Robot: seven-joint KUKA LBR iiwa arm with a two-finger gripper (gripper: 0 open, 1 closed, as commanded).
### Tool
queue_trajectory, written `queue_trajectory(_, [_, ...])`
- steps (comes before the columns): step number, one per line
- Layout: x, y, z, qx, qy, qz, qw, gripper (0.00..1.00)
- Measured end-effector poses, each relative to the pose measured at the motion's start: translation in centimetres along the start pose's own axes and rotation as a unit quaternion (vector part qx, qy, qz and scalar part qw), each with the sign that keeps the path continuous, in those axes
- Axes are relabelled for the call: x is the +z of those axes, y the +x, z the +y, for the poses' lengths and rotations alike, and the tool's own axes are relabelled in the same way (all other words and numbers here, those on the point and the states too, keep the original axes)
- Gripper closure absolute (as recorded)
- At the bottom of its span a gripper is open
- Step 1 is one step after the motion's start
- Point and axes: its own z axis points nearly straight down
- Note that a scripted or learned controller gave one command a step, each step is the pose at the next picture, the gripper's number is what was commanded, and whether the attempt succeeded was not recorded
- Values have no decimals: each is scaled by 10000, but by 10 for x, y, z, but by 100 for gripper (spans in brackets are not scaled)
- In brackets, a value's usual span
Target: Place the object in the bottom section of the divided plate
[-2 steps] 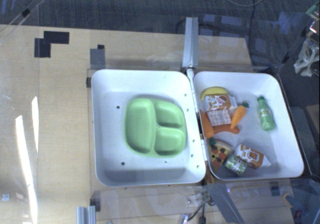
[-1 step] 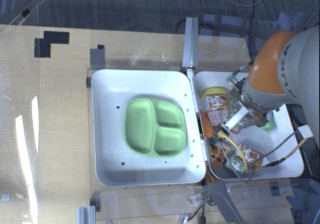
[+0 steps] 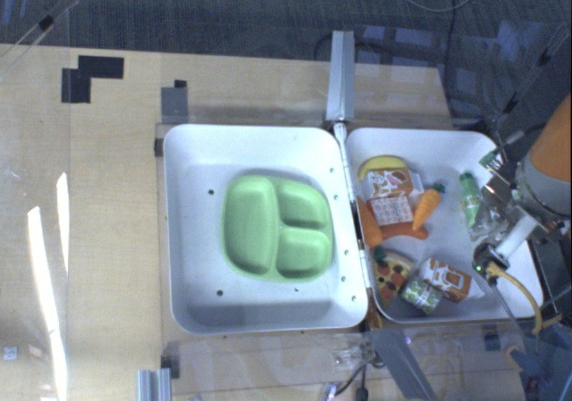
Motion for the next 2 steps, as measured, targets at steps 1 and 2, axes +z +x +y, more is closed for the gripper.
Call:
queue_trajectory(1, [-37, 54, -59, -1437, -1, 5, 9896, 100])
queue_trajectory(2, [105, 22, -26, -1415, 5, 2, 9899, 100])
